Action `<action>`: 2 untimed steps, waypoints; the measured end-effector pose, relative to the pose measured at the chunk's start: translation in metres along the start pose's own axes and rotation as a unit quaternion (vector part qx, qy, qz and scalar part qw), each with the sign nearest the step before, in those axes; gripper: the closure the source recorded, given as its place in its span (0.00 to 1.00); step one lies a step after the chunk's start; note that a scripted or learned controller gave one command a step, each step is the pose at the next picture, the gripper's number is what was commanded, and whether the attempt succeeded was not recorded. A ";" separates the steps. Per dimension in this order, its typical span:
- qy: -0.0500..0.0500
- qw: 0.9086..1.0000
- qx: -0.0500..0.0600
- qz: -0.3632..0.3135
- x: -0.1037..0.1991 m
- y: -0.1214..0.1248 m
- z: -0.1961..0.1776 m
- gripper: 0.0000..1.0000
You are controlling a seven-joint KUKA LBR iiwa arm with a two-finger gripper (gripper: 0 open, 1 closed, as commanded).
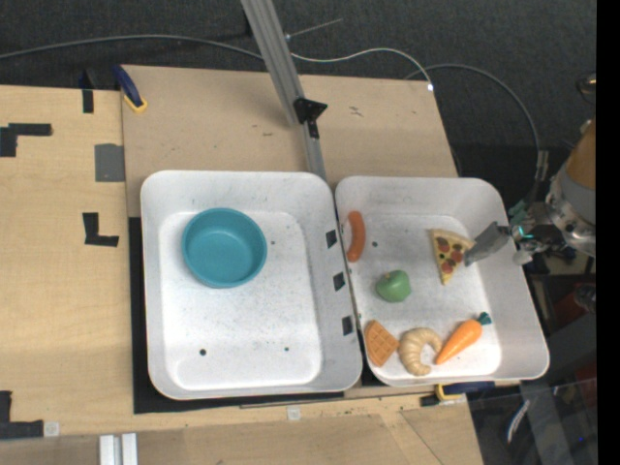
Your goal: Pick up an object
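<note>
Far left of the pincer, a teal bowl (225, 247) sits alone in the left bin (160, 356). Nearer, a green apple (392, 286), then the pizza slice (448, 254), likely the target. The pincer (487, 242) hovers touching-close beside it; whether it grips cannot be told.

Grey hand (487, 240) with teal-marked wrist, orange band above.

Robotics lab: plywood counter (223, 129) with black tape marks (95, 229), two white bins (160, 260), loose cables (387, 56), metal camera pole (276, 51).
</note>
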State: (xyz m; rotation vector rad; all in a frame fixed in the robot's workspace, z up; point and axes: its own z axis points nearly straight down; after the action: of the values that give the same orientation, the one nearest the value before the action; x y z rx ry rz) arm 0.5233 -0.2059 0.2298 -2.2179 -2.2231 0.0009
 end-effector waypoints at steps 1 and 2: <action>0.000 1.000 0.000 0.000 0.000 0.000 0.000 0.00; 0.001 1.000 0.003 0.001 -0.004 -0.006 0.062 0.00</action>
State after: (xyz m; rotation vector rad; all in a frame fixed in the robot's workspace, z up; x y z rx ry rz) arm 0.5172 -0.2097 0.1677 -2.2162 -2.2169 0.0066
